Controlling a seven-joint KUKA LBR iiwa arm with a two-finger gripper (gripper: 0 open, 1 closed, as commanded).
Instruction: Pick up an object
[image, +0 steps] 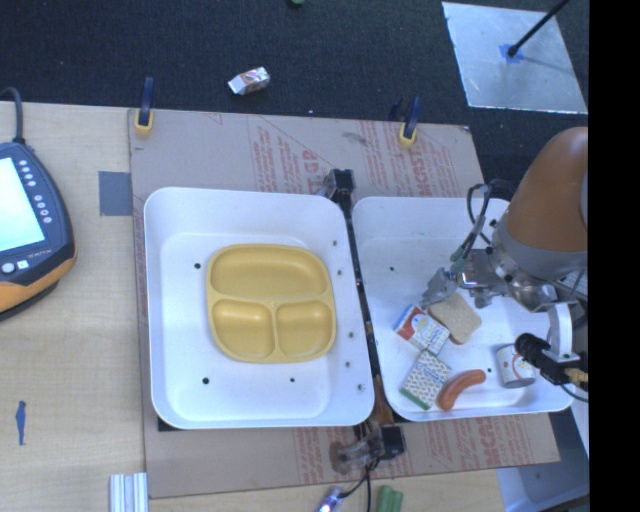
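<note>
Far left edge of worktop (80, 400): teach pendant (25, 230), orange-trimmed, screen lit, parked clear of the arm's reach, presumably so the operator can get at it.

Cardboard sheet (300, 150) covers the middle of the worktop, pinned at its far edge by two clamps (145, 115) – likely there to keep the bins from sliding.

Left bin (165, 300): holds one yellow divided tray (270, 300), three compartments, lying flat at the bin's centre. Nothing in its compartments that I can make out.

Right bin (400, 225): pick candidates clustered toward its near edge. Tan bread-like slice (460, 318) near bin centre; just beside it on the left a small printed packet (420, 330); nearer the near edge a chequered packet (426, 378), touching or almost touching a red-orange sausage (460, 388). Small metallic can (512, 368) toward the near right corner.

End effector (465, 285) sits low over the right bin, right at the far edge of the tan slice. Open or clenched – cannot tell; the wrist hardware blocks it. Nothing visibly gripped. Judgement: a descent on the slice or the printed packet; the grasp is not yet made. Crowding of items risks a nudge rather than a clean pick.

Surroundings: pale wood worktop, dark carpeted floor (100, 50) beyond its far edge, a crumpled wrapper (249, 81) lying on it, a pale floor mat (515, 55) at far right
</note>
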